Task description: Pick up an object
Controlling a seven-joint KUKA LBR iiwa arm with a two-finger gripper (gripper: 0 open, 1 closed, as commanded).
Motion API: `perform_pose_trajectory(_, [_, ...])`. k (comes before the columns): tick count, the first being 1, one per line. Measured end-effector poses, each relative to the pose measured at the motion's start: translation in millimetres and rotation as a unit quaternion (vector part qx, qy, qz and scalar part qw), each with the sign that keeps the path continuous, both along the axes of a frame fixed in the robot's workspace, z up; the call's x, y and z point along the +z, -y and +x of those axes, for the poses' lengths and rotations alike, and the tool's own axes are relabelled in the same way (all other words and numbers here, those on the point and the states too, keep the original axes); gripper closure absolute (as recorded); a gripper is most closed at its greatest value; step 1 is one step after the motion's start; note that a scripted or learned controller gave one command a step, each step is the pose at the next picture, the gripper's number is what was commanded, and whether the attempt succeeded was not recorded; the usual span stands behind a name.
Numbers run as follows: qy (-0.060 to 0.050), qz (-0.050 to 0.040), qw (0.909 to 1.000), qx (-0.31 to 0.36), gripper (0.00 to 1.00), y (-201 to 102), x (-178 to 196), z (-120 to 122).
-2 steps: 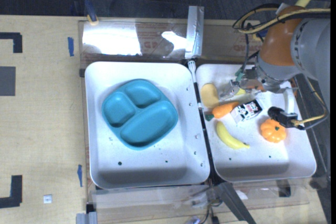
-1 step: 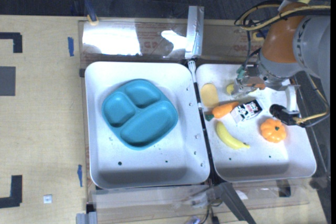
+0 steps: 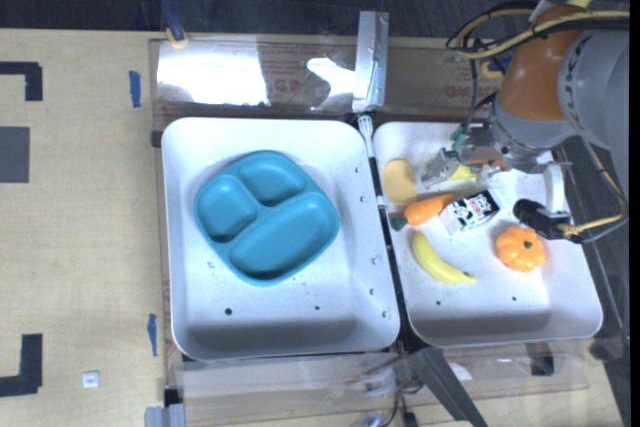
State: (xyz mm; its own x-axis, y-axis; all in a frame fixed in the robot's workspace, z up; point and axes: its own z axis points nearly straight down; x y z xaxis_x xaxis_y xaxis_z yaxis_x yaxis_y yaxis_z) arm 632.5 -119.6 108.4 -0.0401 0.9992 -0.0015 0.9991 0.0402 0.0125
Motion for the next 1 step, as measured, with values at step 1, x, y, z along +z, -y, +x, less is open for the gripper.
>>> perform_pose_trajectory(1, [-0.004, -0.0003, 0.9971, 0.077, 0.00, -22.8, -21.5, -42.6])
